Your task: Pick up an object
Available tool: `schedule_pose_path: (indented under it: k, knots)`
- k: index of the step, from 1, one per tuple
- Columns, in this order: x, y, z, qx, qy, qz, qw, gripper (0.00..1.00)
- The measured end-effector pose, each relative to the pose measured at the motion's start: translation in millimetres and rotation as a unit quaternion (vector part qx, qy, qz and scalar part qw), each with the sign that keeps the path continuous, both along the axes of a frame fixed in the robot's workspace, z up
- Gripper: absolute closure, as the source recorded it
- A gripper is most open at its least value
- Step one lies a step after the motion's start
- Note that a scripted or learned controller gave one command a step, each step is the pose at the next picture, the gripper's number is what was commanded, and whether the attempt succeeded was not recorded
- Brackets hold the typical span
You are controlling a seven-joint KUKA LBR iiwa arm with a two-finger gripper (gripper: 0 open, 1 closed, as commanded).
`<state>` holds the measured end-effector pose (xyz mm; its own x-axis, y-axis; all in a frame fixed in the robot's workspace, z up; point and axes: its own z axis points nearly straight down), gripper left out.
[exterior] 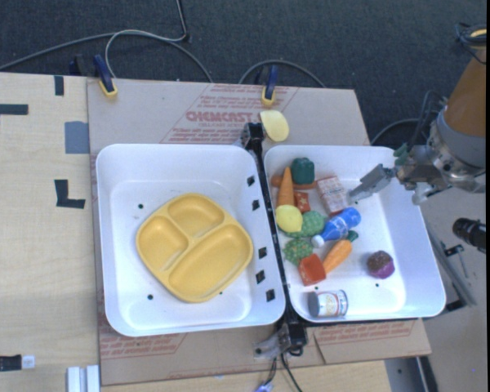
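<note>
Yellow tray [194, 245] in left bin [114, 219]

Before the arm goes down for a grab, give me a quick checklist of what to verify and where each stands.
1. Gripper above the right bin, over its upper right part: ok.
2. Nothing held yet: ok.
3. Finger opening: cannot tell.
4. Isolated target: purple piece lies apart from the heap: ok.
5. Heap around the blue bottle tightly packed, poor for a clean grasp: not ok.
6. Yellow tray in the left bin, out of the way: ok.
</note>
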<state>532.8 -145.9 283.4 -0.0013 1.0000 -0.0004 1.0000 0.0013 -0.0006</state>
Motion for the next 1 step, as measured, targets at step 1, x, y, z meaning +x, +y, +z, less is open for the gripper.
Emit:
schedule_pose_path:
  k: [1]
  knots:
    - [51.1,26.5,-103.3,0.0006,0.002,0.0,1.0,0.0]
